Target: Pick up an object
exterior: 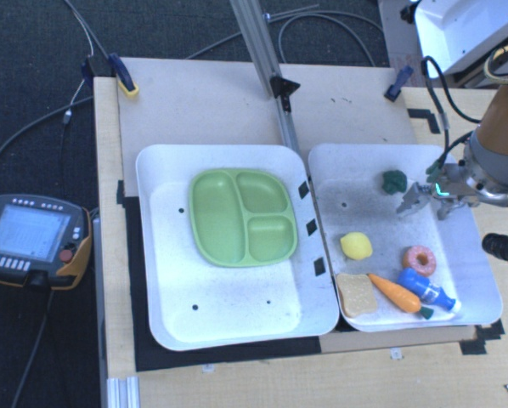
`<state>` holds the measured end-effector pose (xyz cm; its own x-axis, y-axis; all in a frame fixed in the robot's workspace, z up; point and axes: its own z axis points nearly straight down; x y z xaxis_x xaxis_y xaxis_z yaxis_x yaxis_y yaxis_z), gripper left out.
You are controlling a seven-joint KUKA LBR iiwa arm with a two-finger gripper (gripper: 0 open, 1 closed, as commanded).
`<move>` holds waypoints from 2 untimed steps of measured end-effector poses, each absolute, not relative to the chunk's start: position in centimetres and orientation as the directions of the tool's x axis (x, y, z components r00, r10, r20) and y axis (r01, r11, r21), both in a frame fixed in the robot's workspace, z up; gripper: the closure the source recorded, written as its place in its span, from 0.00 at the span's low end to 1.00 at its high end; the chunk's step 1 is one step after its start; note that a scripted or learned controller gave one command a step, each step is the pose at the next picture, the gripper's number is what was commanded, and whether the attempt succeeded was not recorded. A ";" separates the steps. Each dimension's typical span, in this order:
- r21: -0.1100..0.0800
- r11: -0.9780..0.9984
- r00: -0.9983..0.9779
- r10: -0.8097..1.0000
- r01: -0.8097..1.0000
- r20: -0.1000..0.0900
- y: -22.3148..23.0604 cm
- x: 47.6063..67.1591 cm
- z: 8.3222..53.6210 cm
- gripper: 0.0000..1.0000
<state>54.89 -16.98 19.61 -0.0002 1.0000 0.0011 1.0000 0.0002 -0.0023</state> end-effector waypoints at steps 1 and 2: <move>-0.001 0.000 0.000 1.000 1.000 0.001 -17.0 54.9 19.7 0.00; -0.007 -0.001 0.001 1.000 1.000 0.003 -17.8 54.7 13.8 0.00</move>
<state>54.73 -17.82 13.82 0.0012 1.0000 0.0028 1.0000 -0.0012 -0.0070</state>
